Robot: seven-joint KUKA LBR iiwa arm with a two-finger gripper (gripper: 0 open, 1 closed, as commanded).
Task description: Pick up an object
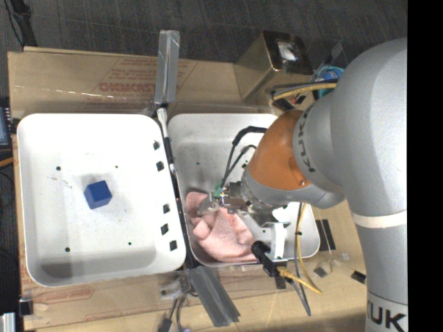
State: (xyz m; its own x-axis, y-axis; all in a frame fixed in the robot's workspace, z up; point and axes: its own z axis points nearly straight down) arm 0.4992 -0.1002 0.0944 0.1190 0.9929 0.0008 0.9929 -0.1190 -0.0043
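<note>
Here the gripper (223, 200) hung low in the right bin (208, 126), directly over the pink cloth (218, 237) that spread below it toward the bin's near wall.

Grey KUKA arm with an orange wrist band

The arm (367, 123) is built of broad, rounded, pale grey shells with a smooth matt finish; a thin lighter seam runs across the big link at the lower right, and dark letters of the maker's name show near the bottom edge. Above the wrist sits a glossy orange band (277, 159), domed like a ball. Thin black cables (239, 151) loop out from the wrist, and a yellow cable (299, 251) hangs below it. The pincer (228, 200) mount is metal and white, with a small green spot and a black fitting beneath.
</note>
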